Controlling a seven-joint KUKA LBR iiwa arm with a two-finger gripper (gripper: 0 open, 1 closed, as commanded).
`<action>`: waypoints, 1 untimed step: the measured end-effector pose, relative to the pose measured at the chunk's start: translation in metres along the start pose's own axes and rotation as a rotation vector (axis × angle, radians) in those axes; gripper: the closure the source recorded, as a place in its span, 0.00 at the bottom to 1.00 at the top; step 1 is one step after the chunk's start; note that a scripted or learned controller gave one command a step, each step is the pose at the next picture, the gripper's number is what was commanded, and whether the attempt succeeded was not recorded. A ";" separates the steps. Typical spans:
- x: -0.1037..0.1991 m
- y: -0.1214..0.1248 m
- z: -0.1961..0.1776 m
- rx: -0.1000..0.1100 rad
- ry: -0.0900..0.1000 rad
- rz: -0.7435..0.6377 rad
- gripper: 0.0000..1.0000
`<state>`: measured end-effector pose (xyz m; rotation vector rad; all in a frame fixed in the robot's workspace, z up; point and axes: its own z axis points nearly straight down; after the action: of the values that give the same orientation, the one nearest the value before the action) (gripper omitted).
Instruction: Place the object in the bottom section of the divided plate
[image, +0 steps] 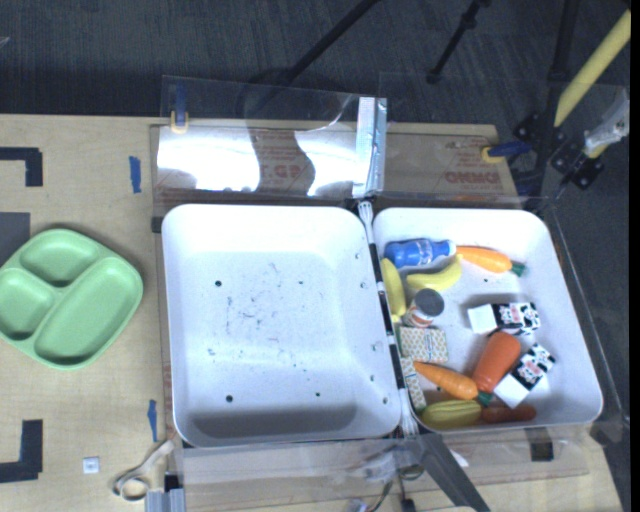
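Note:
A green divided plate (66, 296) lies on the bench at the far left, outside the bins; its largest section sits on its lower right side. The right bin (565, 290) holds a heap of toy food: a blue bottle (418, 252), a banana (438, 279), an orange carrot (484, 260) at the top, a second carrot (447, 379) lower down, a bigger orange carrot (496, 360), two black-and-white milk cartons (518, 317) (534, 367), a small jar with a dark lid (427, 304) and a cracker box (424, 346).
The left bin (270, 320) stands between the plate and the right bin. A clear plastic sheet (265, 145) rises behind it. Blue tape marks (134, 173) and black corner marks (24, 165) dot the wooden bench.

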<state>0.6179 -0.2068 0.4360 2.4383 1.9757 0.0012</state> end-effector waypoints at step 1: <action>0.002 0.001 -0.011 -0.004 -0.002 -0.004 1.00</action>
<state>0.6194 -0.2046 0.4472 2.4304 1.9783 0.0024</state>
